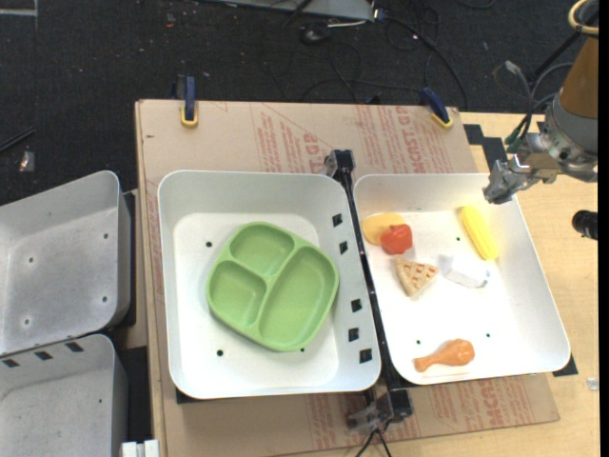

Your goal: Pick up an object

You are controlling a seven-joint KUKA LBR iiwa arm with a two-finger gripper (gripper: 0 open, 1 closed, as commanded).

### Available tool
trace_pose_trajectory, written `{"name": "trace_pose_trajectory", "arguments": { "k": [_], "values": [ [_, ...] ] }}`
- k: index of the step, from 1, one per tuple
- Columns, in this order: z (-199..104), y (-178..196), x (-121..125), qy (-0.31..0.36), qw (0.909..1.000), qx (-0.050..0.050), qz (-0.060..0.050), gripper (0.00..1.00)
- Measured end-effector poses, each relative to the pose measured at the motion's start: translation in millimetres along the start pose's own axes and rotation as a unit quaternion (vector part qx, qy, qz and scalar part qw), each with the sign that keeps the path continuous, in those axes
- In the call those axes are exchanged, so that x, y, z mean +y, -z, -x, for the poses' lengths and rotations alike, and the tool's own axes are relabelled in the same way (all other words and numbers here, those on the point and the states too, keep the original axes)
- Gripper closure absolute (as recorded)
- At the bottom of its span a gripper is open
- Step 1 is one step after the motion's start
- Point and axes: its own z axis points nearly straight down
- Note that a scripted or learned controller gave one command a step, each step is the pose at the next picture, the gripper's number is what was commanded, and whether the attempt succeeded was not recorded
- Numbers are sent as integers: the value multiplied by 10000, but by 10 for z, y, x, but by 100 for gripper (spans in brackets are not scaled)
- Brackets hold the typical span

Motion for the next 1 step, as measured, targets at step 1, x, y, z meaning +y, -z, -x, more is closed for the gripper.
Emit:
{"name": "trace_pose_trajectory", "arguments": {
  "k": [1],
  "values": [
    [-482,-43,21,19,10000,17,-33,100]
  ]
}}
